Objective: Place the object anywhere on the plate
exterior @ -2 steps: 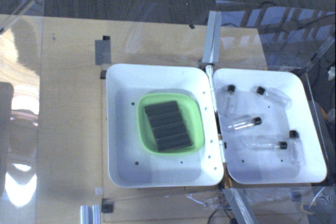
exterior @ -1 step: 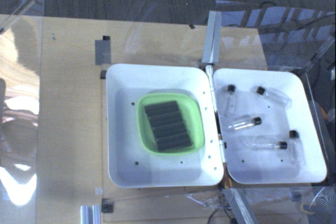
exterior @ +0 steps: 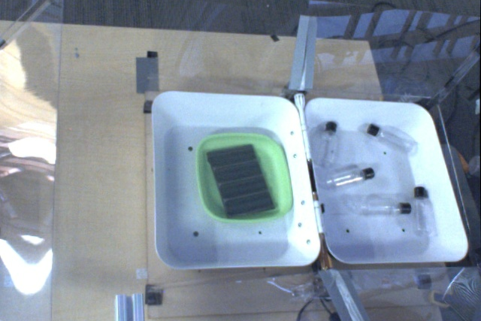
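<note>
A green square plate sits in the left white bin. A dark grey ribbed block lies on the plate, tilted slightly. In the right white bin lie several clear plastic vials with black caps: one at the upper left, one at the upper right, one in the middle, one lower and one at the right.
A grey metal bar stands behind the seam between the bins. A small dark bracket is fixed to the wooden bench at the back left. Clear panels reflect light along the left and right sides.
</note>
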Action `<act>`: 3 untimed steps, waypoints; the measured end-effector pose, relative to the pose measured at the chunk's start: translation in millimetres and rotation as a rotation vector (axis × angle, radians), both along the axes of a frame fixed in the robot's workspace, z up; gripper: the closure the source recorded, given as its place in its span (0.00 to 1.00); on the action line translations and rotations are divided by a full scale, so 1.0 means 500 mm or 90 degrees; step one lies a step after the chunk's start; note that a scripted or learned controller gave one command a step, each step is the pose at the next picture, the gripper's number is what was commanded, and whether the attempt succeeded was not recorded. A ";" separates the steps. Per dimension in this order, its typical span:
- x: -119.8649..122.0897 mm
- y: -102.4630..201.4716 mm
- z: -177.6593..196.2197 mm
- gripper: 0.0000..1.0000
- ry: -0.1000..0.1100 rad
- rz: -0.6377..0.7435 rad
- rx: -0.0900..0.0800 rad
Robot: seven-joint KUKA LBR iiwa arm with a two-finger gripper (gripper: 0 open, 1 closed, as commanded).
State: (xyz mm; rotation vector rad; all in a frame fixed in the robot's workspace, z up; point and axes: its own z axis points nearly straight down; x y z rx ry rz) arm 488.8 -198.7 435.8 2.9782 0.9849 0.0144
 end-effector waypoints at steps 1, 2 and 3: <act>0.000 -0.012 0.000 0.00 0.000 -0.079 0.001; -0.001 -0.013 0.000 0.00 0.000 -0.158 0.000; -0.001 -0.014 0.000 0.00 -0.001 -0.236 0.000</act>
